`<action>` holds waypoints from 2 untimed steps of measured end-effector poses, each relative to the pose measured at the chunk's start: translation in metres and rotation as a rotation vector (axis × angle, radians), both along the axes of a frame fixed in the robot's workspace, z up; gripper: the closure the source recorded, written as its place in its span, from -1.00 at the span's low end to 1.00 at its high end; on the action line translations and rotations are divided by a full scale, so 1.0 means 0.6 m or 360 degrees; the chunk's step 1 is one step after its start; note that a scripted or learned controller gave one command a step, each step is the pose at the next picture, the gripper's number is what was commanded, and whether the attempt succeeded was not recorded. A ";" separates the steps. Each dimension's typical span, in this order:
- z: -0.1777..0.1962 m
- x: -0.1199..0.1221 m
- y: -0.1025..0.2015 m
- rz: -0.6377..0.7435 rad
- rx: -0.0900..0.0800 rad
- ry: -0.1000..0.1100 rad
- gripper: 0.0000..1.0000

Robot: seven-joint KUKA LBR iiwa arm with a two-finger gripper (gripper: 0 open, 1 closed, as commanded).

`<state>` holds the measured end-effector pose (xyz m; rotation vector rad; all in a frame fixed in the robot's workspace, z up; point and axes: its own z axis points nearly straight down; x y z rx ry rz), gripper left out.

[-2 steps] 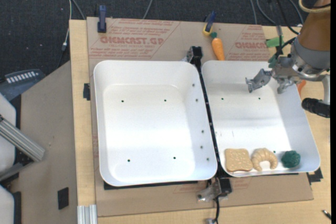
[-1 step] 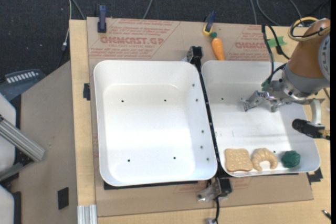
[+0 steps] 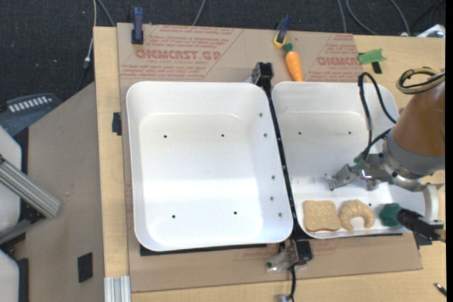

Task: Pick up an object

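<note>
The croissant (image 3: 358, 214) lies at the near edge of the right bin (image 3: 318, 106), a pale golden crescent with its long axis running roughly left to right across the view and its curved ends turned toward the bin's near rim; just beside it on the left, perhaps touching, sits a slice of toast (image 3: 320, 216), a tan square with a darker crust, lying flat with its sides roughly square to the bin; to the croissant's right a small dark green object (image 3: 390, 213) rests at the bin's corner, too small and too crowded by the arm to identify. The tool (image 3: 342, 178) hangs over the right bin's floor, above and a little left of the croissant, apart from it; its metal tips point left, and nothing can be seen between them, though whether they stand wide or narrow cannot be told at this size. The arm (image 3: 421, 131) comes in from the right, its orange band cut off by the frame edge, and it hides the bin's right wall. The left bin (image 3: 198, 166) stands alongside, the two rims meeting down the middle. Beyond the bins a carrot (image 3: 294, 65), orange with a green top, lies on the cardboard-covered surface (image 3: 184, 53), its long axis running away from the camera.
</note>
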<state>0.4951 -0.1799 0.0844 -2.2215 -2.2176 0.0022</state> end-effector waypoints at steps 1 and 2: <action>0.000 0.021 0.120 0.0013 0.0002 -0.0005 -1.00; 0.175 0.110 0.167 0.0010 -0.0001 -0.0022 -1.00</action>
